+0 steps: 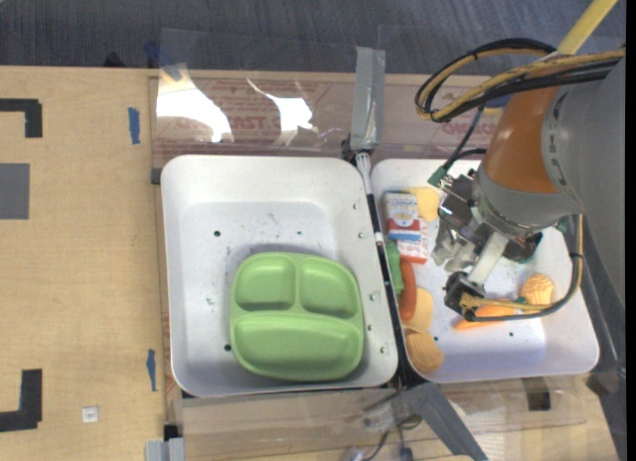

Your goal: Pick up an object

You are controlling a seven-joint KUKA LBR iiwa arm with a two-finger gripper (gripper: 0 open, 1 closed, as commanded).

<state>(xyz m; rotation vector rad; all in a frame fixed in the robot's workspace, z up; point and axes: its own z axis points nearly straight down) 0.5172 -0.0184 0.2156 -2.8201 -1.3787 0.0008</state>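
My gripper point(454, 253) hangs low over the middle of the right bin point(571, 350), with the grey arm and its orange band reaching in from the right. Several toy foods lie around it. A red, white and blue carton point(402, 221) and a yellow piece point(427, 201) lie to its left. An orange carrot point(494, 311) lies just below it, and a tan pastry point(538, 290) to its right. I see nothing between the fingers.
The left bin point(199, 191) holds a green divided plate point(296, 316). Along the right bin's left wall lie a green stick point(393, 268), a red-orange sausage point(407, 292), a yellow-orange piece point(423, 312) and a tan bun point(426, 352).
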